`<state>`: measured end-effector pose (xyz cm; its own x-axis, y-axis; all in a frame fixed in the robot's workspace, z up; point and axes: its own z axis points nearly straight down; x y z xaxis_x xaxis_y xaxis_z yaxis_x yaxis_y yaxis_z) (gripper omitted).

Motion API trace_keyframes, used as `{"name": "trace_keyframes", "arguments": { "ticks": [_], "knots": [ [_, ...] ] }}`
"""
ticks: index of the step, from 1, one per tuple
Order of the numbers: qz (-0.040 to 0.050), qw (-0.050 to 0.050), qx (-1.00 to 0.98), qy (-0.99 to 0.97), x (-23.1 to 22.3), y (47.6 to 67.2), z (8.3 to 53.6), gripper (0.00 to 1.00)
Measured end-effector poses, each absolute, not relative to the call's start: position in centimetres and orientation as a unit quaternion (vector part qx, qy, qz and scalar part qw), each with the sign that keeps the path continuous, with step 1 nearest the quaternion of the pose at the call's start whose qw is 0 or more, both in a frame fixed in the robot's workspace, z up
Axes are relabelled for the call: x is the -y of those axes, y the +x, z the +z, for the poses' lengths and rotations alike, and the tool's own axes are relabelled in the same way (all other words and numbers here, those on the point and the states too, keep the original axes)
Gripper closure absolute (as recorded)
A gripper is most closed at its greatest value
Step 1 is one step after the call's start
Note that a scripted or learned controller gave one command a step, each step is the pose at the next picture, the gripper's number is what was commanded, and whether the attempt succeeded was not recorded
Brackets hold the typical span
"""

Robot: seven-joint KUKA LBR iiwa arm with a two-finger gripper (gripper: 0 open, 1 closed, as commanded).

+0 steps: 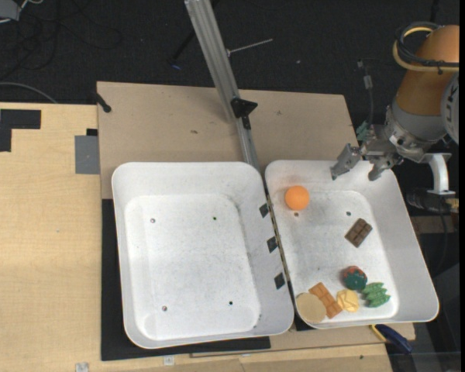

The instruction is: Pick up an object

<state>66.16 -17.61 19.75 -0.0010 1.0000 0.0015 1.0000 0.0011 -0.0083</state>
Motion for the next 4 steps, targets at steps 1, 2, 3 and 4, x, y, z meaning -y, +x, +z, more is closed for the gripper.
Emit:
{"name": "trace_keyframes", "arguments": {
  "ticks": [1, 2, 3, 4],
  "knots": [
    [0.0025, 0.004, 0.707, -0.707, 17.9, 65.5, 13.5, 0.00],
    [0.0014, 0.002, 0.707, -0.707, 17.8, 65.4, 8.9, 0.00],
    [0.0005, 0.001, 0.707, -0.707, 17.8, 65.5, 10.1, 1.00],
    [-0.0009, -0.001, 0.708, -0.707, 17.1, 65.5, 14.8, 1.00]
  ]
}}
